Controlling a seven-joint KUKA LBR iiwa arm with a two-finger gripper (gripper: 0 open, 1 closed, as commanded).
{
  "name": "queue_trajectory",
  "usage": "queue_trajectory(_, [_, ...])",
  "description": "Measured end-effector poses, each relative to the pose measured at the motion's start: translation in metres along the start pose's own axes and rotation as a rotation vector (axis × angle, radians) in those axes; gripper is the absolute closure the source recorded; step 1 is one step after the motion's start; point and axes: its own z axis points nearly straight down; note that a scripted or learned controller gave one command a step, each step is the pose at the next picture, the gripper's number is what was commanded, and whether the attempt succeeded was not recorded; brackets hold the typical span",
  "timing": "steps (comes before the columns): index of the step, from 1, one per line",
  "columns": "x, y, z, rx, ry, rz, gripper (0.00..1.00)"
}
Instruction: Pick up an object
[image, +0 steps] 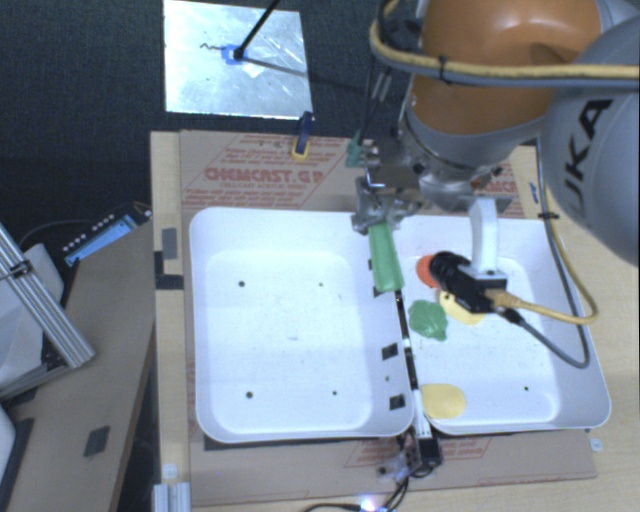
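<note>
Bench top is a tan board (250, 165) printed with red lettering, carrying two shallow white bins side by side. Left bin (215, 300) has small dark dots on its floor. Right bin (560, 390) holds a crumpled green piece (429, 319) near the divider, a yellow oval (444, 401) by the near rim, a paler yellow piece (463, 312) and an orange-red piece (425, 267), both partly hidden under a black fitting (462, 281) with a yellow cable (550, 312). Behind the board lies a shiny silver sheet (235, 58) on dark carpet. An aluminium frame (40, 320) stands at the left edge.

Arm (500, 70) enters from the right, orange band uppermost, wrist pointing down over the far end of the divider between the bins. Gripper (377, 222) sits just above the divider; a long green stick (385, 258) hangs straight down from its tip, lower end just over the divider strip. The stick's upper end appears clamped between the narrow-set fingers.
</note>
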Motion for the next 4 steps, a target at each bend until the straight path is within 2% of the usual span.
queue_trajectory(1, [-0.037, -0.008, -0.1, 0.002, -0.001, 0.005, 1.0])
queue_trajectory(2, [-0.079, 0.028, -0.1, 0.012, -0.005, 0.006, 1.0])
queue_trajectory(3, [-0.087, -0.001, -0.123, 0.012, -0.003, 0.001, 1.0])
queue_trajectory(4, [-0.154, 0.047, -0.121, 0.013, -0.006, 0.009, 1.0])
